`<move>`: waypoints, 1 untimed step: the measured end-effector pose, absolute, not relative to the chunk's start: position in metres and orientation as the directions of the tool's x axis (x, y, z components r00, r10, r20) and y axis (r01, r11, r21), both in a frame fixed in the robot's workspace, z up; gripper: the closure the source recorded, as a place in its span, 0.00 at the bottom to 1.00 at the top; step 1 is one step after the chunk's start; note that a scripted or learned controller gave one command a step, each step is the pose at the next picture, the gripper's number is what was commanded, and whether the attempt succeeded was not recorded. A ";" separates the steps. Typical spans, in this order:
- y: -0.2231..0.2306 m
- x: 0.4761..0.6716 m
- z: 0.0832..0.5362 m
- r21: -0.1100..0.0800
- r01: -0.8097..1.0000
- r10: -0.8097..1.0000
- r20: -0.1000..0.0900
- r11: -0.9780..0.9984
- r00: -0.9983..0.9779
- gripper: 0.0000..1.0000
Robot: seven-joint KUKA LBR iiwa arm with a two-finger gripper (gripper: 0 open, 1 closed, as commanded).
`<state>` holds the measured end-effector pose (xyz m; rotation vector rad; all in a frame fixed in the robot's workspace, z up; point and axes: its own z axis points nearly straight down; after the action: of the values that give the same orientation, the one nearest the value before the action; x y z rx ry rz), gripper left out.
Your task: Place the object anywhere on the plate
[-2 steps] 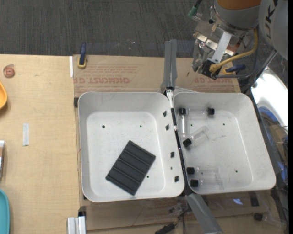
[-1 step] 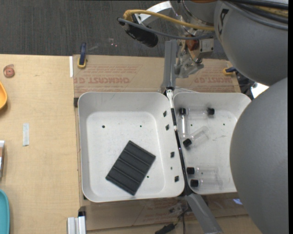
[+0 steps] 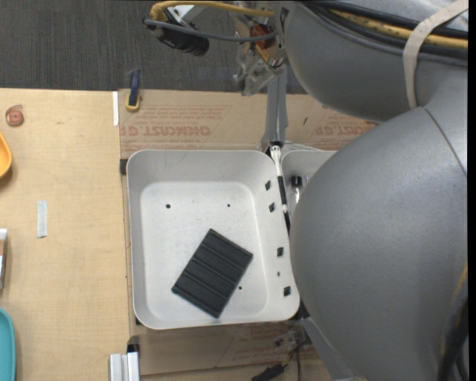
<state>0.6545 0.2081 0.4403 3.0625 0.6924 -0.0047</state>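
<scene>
Here, black ridged slab (image 3: 213, 272), lying diagonally, bottom-left to top-right

The bench (image 3: 59, 283) bears a white bin (image 3: 141, 245) on brown cardboard (image 3: 193, 126).

Black ribbed plate (image 3: 213, 272), askew in left bin (image 3: 149, 186)

My arm (image 3: 387, 223) is looming in from the right, its rounded grey housing sitting close beneath the camera and taking up most of that side. A second grey segment (image 3: 349, 52) is crossing the upper right corner. Cables (image 3: 223, 9) are trailing along the top edge.
</scene>
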 end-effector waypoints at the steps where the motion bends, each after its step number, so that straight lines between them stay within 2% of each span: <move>1: 0.206 0.656 0.449 0.002 0.426 0.426 -0.006 -0.905 0.905 1.00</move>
<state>0.6555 0.2057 0.4487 3.0625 0.6854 -0.0087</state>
